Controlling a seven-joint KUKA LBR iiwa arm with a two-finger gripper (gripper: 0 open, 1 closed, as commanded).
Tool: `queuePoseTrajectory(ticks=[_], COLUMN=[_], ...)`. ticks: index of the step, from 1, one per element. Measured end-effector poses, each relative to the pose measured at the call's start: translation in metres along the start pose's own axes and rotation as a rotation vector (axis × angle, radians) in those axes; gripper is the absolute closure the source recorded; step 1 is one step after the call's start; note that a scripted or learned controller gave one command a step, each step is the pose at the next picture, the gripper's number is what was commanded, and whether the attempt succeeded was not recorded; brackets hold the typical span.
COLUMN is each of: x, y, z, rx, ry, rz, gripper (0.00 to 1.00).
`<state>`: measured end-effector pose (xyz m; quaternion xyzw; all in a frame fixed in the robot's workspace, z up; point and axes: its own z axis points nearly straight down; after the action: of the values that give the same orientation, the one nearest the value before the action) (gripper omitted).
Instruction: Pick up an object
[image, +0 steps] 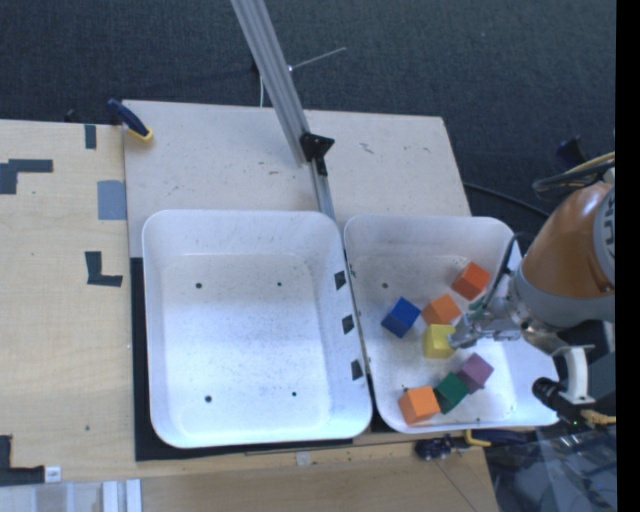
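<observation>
In the camera view, two white bins sit side by side on the table. The left bin (245, 325) has nothing in it but speckles, while the right bin (430, 245) holds a loose scatter of small blocks: a blue block (401, 317), an orange block (471, 280) near the far wall, another orange block (440, 309) beside it, a yellow block (438, 342), a purple block (477, 371), a green block (454, 389) and an orange block (420, 404) at the near edge. They lie jumbled, likely so that any one can serve as the pick.

The arm (570, 260) reaches in from the right and its gripper (468, 330) is low in the right bin, just beside the yellow block and the middle orange block. The fingers are too small and blurred to judge; I cannot tell how far apart they are, nor whether they have hold of anything. The yellow block seems the likely target.
</observation>
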<state>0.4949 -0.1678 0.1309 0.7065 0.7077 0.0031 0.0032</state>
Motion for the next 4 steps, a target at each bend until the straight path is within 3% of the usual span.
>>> queuePoseTrajectory(ticks=[3, 4], x=[-0.005, 0.046], y=[-0.005, 0.009], z=[-0.135, -0.120], rx=[0.005, 0.011], ry=[-0.002, 0.001], rz=[0.001, -0.004], gripper=[1.00, 1.00])
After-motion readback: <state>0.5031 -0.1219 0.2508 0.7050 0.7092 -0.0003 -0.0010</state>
